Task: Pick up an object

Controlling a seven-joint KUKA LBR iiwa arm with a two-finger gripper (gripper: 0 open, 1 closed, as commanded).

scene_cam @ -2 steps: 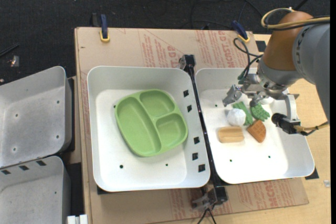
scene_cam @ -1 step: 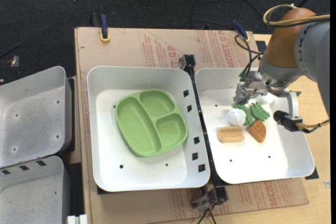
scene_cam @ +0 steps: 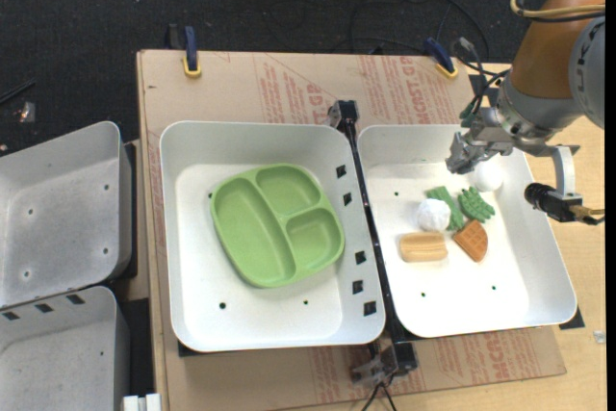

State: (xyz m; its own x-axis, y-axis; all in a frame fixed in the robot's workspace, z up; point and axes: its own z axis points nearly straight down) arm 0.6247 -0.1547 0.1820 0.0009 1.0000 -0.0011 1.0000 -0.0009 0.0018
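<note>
Toward the far side of the right bin [scene_cam: 539, 289] lies a small cluster of toy pieces, any of which may count as the object to lift. Farthest back is a white ball [scene_cam: 488, 176], smooth and round, sitting close to the bin's rear wall. Nearer the camera and a little to the left rests a second white ball [scene_cam: 432, 215], duller and slightly rough in look. Between and beside them lie two green pieces: a long green strip [scene_cam: 446, 204] touching the second ball, and a knobbly green leafy piece [scene_cam: 476, 205] just to its right. Below the leafy piece sits an orange wedge [scene_cam: 472, 241], tilted on one corner, and left of it a tan block [scene_cam: 423, 247] with rounded ends, lying flat just beneath the second ball. The tool [scene_cam: 470, 154] hangs just over the far white ball, slightly to its left and touching or nearly touching it; whether its fingers are spread or closed I cannot tell, and nothing is visibly caught between them. The left bin [scene_cam: 192, 303] carries a green divided plate [scene_cam: 276, 224] with three compartments, well apart from the cluster. Both bins rest on the cardboard-covered surface [scene_cam: 250, 82].
</note>
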